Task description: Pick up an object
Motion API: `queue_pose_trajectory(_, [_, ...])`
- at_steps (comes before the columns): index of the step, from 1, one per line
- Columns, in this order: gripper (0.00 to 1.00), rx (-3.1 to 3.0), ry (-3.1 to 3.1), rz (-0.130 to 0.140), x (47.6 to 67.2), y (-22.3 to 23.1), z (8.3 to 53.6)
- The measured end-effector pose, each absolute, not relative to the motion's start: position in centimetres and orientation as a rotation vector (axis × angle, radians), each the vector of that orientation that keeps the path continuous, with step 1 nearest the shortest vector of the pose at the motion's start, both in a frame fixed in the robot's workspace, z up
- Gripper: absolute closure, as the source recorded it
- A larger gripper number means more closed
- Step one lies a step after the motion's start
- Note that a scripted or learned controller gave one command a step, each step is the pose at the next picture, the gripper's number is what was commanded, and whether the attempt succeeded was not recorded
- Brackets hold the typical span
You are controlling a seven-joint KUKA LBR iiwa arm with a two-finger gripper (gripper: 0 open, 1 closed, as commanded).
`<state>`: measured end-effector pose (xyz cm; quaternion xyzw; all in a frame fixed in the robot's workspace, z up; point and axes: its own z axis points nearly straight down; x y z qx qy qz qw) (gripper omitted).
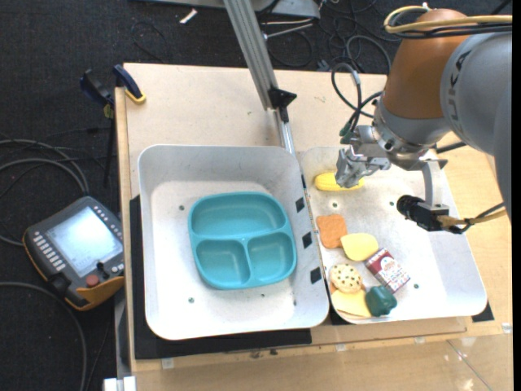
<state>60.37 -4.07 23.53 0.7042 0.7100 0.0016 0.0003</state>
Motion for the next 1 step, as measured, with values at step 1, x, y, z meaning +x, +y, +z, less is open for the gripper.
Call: queue_pose_trajectory(1, [1.0,2.214,2.232,0.001,60.42,1.39,23.1])
